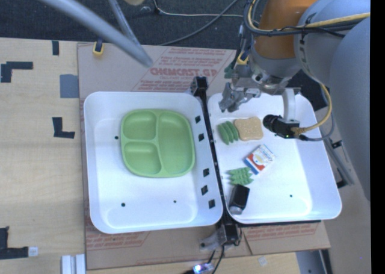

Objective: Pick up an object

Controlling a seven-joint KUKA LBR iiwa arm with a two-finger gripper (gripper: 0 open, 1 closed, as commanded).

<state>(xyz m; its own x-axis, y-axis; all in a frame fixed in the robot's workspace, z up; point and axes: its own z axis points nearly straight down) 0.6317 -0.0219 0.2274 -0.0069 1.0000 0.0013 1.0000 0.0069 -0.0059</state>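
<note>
The gripper (231, 103) hangs just above the far end of the right bin (313, 203), its 2 fingers a little apart with nothing between them, near a tan slice of toast (248, 128) beside a green bean pod (228, 132).

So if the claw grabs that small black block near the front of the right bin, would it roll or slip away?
Probably no rolling: the black block looks boxy with flat faces. It seems small, so likely light and easy to nudge aside on the smooth white bin. It sits close to the bin's left wall, which could crowd the gripper.
</note>
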